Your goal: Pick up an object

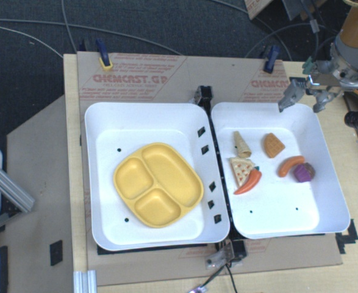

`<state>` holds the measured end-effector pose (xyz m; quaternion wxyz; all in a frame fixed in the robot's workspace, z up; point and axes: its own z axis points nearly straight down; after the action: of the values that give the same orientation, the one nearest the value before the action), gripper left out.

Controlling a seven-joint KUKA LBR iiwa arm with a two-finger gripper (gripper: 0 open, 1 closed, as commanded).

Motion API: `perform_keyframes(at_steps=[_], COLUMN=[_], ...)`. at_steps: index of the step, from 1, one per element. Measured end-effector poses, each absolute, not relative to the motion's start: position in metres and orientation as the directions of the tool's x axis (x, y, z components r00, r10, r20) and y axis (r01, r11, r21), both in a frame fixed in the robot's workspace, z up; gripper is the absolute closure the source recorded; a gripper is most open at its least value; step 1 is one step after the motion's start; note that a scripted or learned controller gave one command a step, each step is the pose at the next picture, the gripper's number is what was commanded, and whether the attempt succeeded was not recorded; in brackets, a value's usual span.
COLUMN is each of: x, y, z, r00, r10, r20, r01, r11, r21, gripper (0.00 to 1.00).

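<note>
Above the far right corner of the right bin [325, 163], the gripper [305, 102] hangs with its two fingers spread apart and nothing between them. Below it in that bin lie a cone [241, 143], an orange wedge [274, 145], a sausage [290, 165], a purple piece [304, 173] and a red pepper [248, 182]. The left bin [99, 163] holds a yellow divided tray [158, 184].

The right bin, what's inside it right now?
Inside the right bin: a cone, an orange block, a pizza slice, a red chili, a sausage and a purple piece. Nothing hides them.
</note>
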<state>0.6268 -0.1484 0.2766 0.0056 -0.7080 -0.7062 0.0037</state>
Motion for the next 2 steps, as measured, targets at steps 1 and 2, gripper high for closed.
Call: perform_keyframes(at_steps=[1, 2], x=[0.629, 0.62], y=[-0.148, -0.145], z=[0.284, 0.225], r00=[0.0, 0.0], r10=[1.0, 1.0], r20=[0.0, 0.002], r01=[1.0, 1.0], r11=[0.0, 0.0], r21=[-0.001, -0.008], gripper=[0.0, 0.0])
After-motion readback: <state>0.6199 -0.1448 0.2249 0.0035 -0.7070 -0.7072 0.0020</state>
